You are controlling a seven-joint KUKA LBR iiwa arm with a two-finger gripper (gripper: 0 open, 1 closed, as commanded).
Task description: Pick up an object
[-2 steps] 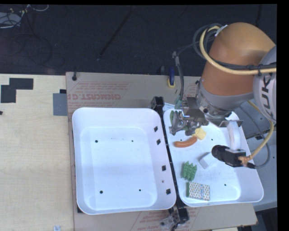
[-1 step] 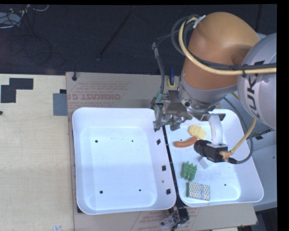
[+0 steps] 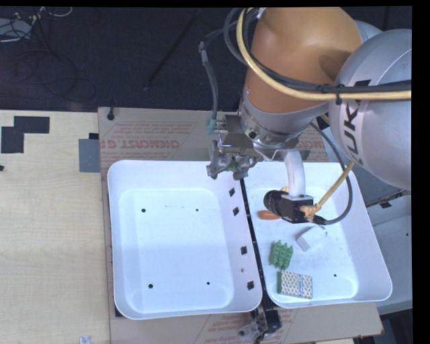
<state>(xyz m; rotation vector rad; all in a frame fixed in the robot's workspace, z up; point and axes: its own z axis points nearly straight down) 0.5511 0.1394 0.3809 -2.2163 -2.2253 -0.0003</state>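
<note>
Bin on the right (image 3: 376, 269) holds green piece (image 3: 281, 254), patterned card (image 3: 296, 284), white block (image 3: 308, 239); jaws hang released.

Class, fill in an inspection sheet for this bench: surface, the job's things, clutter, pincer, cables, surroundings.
Surface: pale bench bears cardboard with the left bin and right bin side by side.
Job's things: all in the right bin: green piece, patterned pack nearest the camera, pale block, orange piece partly hidden.
Clutter: black patches and a grey patch lie flat on the bench, left of the bins.
Grippers: pincer hangs over the far rim where the bins meet, apart from the things.
Cables: grey cable rises from the pincer; floor cables lie far left.
Surroundings: dark floor behind the bench.
</note>
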